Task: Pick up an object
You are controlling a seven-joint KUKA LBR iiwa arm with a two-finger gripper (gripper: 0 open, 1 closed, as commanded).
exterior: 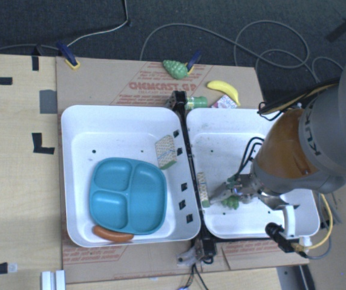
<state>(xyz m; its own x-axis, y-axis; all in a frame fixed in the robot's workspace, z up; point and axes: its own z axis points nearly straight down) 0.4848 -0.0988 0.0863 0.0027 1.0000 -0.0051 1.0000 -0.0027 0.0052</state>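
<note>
- The cardboard sheet [100,80] under the 2 bins reads "CHEMCAST GP" in red.
- The gripper [228,193] is low in the right bin [221,125], fingers spread wide, just above a small green object [231,203].
- The arm [306,144] shows the letters "KU".

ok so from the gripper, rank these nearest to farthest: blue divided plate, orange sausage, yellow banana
From the gripper, low in the right bin:
1. Blue divided plate, in the left bin.
2. Orange sausage, at the left bin's front edge.
3. Yellow banana, on the cardboard behind the bins.
</note>
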